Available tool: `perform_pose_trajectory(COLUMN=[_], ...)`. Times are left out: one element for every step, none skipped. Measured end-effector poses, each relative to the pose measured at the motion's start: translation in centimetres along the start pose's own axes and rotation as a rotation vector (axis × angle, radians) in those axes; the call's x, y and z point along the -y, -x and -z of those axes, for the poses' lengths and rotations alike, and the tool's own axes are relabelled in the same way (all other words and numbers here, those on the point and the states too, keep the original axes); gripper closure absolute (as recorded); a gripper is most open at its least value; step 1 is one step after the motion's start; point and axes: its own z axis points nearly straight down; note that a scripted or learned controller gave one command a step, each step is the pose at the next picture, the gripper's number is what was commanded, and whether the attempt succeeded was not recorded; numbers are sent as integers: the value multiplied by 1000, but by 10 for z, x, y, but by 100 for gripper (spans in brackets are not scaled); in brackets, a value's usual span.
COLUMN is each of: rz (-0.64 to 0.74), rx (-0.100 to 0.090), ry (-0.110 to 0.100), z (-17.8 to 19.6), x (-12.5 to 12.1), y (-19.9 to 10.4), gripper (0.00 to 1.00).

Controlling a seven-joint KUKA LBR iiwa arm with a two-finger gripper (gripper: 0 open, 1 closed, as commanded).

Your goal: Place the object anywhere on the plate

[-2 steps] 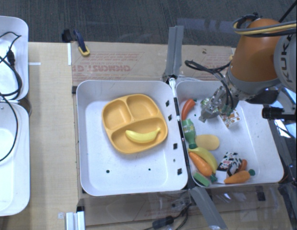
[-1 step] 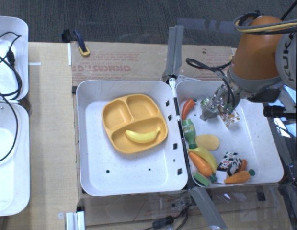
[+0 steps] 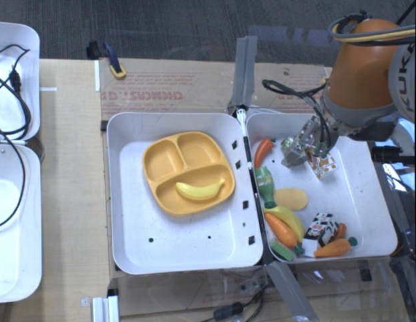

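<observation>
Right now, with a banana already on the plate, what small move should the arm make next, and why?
Probably lower the gripper toward the toys beneath it in the right bin. It hangs over that bin's upper part with nothing visibly between its fingers, while the yellow plate in the left bin holds just the banana.

Banana (image 3: 200, 190) on plate (image 3: 169, 161) in left bin (image 3: 127, 247) — other toys in right bin (image 3: 369, 180).

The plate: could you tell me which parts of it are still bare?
On the plate, both upper compartments, left and right, are bare. The long lower compartment holds a banana, leaving only its ends free.
</observation>
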Motion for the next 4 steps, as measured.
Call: perform_pose_trajectory(rz=[-108,-27,-331,-348], rx=[2,7,6,7], ry=[2,4,3,4], z=[-90,-18,-19,18], x=[84,8,-32,-47], y=[-39,-1,27,62], gripper=[100,100,100,100])
